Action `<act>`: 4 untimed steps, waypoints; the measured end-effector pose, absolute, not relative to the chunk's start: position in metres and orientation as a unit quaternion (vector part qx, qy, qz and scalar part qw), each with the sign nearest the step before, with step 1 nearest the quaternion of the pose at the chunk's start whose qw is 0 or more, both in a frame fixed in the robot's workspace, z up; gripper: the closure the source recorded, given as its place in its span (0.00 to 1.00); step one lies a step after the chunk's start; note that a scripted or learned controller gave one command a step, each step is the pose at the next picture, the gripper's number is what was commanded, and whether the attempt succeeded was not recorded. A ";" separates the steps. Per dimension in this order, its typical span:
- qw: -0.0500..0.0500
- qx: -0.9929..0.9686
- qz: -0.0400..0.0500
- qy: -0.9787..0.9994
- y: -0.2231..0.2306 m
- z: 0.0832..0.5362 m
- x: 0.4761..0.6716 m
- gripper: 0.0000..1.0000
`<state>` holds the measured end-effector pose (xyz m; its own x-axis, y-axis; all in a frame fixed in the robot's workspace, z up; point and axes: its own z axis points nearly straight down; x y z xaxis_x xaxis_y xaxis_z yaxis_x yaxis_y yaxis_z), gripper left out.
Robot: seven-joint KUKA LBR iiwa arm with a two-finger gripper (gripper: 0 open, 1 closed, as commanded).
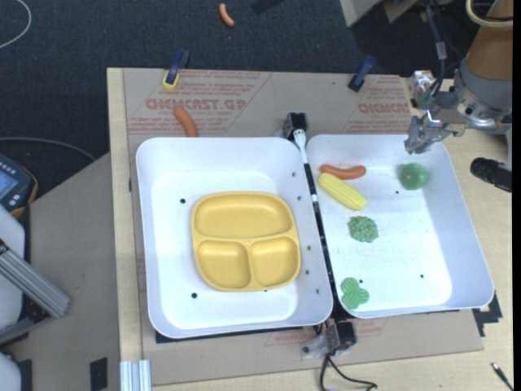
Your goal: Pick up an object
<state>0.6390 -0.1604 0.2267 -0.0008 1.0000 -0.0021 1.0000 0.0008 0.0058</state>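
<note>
The bench is carrying two shallow white bins side by side. The left bin is holding a yellow divided tray near its middle. The right bin is holding five small food toys. A yellow corn cob is lying near the bin's left wall, and an orange sausage is lying just behind it. A green speckled ball is sitting near the middle, a green leafy piece is resting at the front left corner, and a green round piece is sitting toward the back right. The grey arm is reaching in from the right. Its claw is hanging over the back edge of the right bin, just above the green round piece. It is not possible to tell the claw's state here.
</note>
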 end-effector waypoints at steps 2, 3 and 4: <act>-0.002 0.706 0.000 0.709 -0.068 0.228 0.597 1.00; -0.002 0.706 -0.001 0.708 -0.030 0.235 0.559 1.00; -0.002 0.706 -0.001 0.708 -0.017 0.233 0.555 1.00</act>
<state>0.5546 -0.0175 0.2333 -0.0021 1.0000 0.0015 1.0000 0.0021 -0.0031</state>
